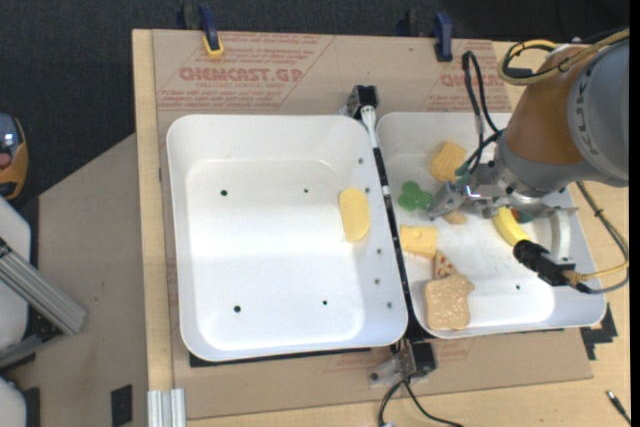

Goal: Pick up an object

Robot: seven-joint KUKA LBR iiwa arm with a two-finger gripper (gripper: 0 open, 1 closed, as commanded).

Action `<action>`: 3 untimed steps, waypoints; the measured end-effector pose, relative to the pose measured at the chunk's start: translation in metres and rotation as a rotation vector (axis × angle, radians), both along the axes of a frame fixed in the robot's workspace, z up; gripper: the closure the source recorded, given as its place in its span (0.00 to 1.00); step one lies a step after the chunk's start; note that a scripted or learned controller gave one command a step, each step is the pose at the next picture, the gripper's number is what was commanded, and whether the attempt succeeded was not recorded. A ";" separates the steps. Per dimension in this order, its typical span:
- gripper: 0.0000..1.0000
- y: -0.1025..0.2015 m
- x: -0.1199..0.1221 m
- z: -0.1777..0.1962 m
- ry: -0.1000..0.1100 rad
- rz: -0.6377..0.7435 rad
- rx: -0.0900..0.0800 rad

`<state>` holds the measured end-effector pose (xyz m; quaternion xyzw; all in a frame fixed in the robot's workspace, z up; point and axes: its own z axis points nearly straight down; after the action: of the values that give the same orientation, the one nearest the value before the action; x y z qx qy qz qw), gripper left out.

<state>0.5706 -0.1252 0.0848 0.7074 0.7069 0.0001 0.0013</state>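
Nearest you, a tan toast slice (447, 302) lies in the right bin (575, 310), with a yellow block (418, 241), green piece (413, 196) and banana (508, 226) beyond. The left bin (190, 215) holds one pale yellow oval (353, 214). You cannot tell the claw's (452, 205) state.

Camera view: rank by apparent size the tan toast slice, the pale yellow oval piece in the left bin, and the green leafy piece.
1. Tan toast slice, largest.
2. Pale yellow oval piece, slightly smaller, close enough to be unsure.
3. Green leafy piece, clearly smallest, partly covered by the gripper.
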 end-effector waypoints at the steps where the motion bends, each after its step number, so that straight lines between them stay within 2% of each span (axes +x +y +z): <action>1: 0.00 0.004 0.049 0.030 -0.006 0.004 0.000; 2: 0.00 0.015 0.039 0.005 -0.009 0.001 -0.006; 3: 0.00 -0.065 0.071 0.025 -0.005 -0.004 -0.005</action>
<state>0.6418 -0.1899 0.1101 0.7088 0.7054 -0.0001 0.0049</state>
